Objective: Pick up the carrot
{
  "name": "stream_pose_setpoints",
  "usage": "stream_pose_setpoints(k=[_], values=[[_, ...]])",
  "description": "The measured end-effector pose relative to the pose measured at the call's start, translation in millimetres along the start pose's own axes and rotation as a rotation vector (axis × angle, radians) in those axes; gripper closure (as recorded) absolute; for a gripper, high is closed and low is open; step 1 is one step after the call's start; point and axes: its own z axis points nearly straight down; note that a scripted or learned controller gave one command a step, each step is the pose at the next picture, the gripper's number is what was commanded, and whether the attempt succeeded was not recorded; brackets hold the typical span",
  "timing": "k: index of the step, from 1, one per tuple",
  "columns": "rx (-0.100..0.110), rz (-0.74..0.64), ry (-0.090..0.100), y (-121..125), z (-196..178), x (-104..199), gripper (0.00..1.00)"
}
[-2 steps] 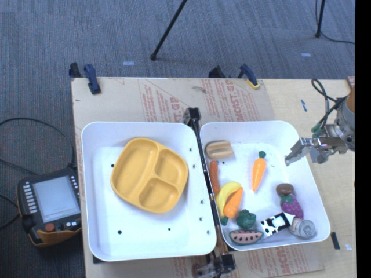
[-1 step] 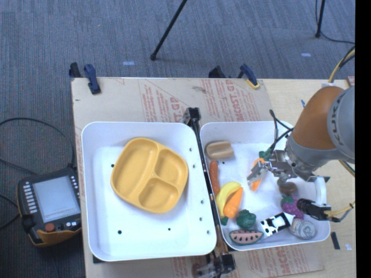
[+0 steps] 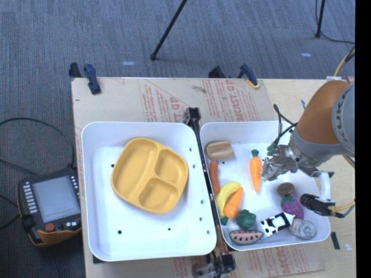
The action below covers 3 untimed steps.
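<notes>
1. The step in hand looks like the approach: the arm (image 3: 324,120) reaches in from the right over the right-hand bin (image 3: 324,227), and the end effector (image 3: 272,168) hangs just beside the carrot (image 3: 255,171), with nothing seen between its fingers. I judge the pick as not yet made.

2. The carrot lies in the right bin, roughly upright in the view, its green top toward the far wall and its point toward the near side. It rests on bare white floor, apart from its neighbours.

3. The end effector sits immediately to the carrot's right, about level with its middle. From this slant I cannot tell whether it touches the carrot or is above it.

4. How wide the end effector stands cannot be read here; the dark parts at its tip blur together.

5. The next move, as I judge it, calls for a small shift toward the carrot so the fingers straddle its body across the narrow way, then a descent and a close.

6. Things that could get in the way: a brown round piece (image 3: 285,189) and a bunch of grapes (image 3: 291,206) lie near the end effector on its near side; a banana (image 3: 225,194) with a second orange piece (image 3: 233,203) lies to the carrot's left, and a red sausage (image 3: 214,176) along the bin's left wall. A bread roll (image 3: 219,150) sits farther back.

7. The yellow divided plate (image 3: 149,174) in the left bin (image 3: 98,236) plays no part in this.
</notes>
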Motion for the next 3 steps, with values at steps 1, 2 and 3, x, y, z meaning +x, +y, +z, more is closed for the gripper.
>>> stream_pose_setpoints(k=[1, 2, 3], values=[[-0.004, -0.232, -0.004, -50, 30, 62, 1.0], [-0.005, -0.229, -0.006, -50, 30, 61, 0.0], [-0.01, -0.092, -0.006, 3, 27, 19, 0.0]])
